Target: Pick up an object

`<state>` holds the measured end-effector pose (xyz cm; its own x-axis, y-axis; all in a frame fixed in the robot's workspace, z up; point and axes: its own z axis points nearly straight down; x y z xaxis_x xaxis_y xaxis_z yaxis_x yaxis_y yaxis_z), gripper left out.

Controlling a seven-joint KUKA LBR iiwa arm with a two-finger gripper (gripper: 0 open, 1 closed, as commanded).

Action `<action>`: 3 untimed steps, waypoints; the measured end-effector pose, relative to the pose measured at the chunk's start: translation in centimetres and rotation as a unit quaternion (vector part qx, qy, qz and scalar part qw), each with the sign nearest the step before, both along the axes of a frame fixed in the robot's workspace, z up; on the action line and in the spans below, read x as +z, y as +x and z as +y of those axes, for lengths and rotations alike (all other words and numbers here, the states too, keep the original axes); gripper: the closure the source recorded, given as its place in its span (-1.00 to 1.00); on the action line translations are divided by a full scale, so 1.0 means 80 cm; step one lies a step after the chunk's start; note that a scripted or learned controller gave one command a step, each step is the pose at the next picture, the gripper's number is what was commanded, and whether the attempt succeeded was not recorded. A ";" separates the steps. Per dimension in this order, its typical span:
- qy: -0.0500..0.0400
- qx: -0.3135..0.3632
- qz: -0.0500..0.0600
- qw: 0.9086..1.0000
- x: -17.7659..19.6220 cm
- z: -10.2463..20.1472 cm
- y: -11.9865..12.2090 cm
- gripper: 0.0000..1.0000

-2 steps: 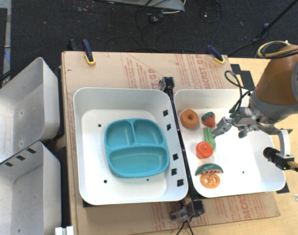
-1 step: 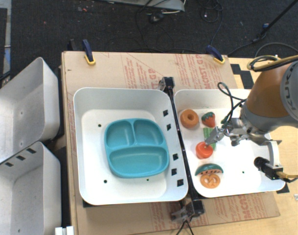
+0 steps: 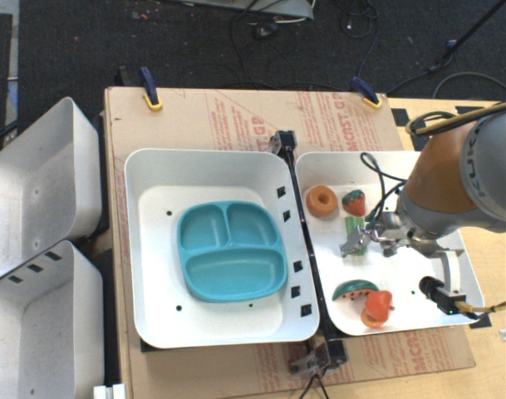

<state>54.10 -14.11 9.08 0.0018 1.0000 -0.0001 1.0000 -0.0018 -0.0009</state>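
Observation:
The right bin [image 3: 344, 158] holds several toy foods. An orange donut [image 3: 321, 200] and a red strawberry [image 3: 353, 201] lie near its far left corner. A small green piece [image 3: 354, 225] lies just below them. My gripper [image 3: 356, 243] hangs low over the bin's left half, right at the near end of the green piece and partly covering it. Nearer the front edge lie a watermelon slice [image 3: 355, 289] and an orange-red toy [image 3: 376, 306], both apart from the gripper.
The left bin [image 3: 153, 223] holds a blue divided plate [image 3: 232, 250]. A black divider [image 3: 301, 223] runs between the bins. The grey and orange arm [image 3: 452, 181] covers the right bin's right half. Two white tubs [image 3: 36, 189] stand at the far left.

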 end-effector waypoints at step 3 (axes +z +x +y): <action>-0.001 0.002 -0.003 1.000 0.120 0.000 0.004 1.00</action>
